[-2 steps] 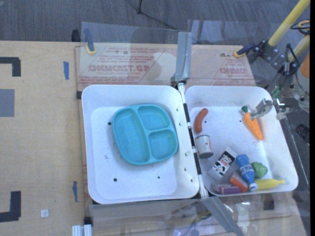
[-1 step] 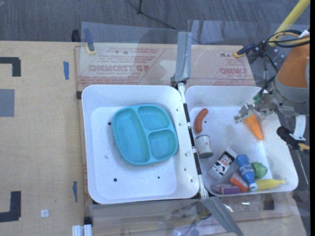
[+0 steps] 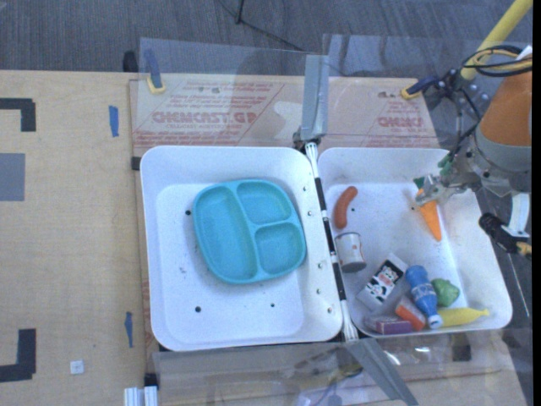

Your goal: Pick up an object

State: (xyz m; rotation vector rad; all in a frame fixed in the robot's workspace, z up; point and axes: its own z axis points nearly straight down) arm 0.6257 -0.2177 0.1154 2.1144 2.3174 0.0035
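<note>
Tool (image 3: 433,191) low at the right bin's (image 3: 397,163) far right side, tips at the top of an orange carrot (image 3: 433,220); cannot tell its state or whether anything is pinched. Risk: the tapered carrot slips free, or the tool catches the nearby wall. Count: two bins, one blue divided plate (image 3: 248,229) in the left bin (image 3: 161,252), one sausage (image 3: 344,206), one can (image 3: 349,250), one carrot, clustered toys in the near corner.

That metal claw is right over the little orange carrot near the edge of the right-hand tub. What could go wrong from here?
The gripper sits at the top end of the carrot, so it may catch only the tip and let the toy slip out. The carrot also lies close to the right bin's far wall, so a finger could perhaps bump that wall. The other toys, such as the blue bottle, lie well away and look safe.
</note>
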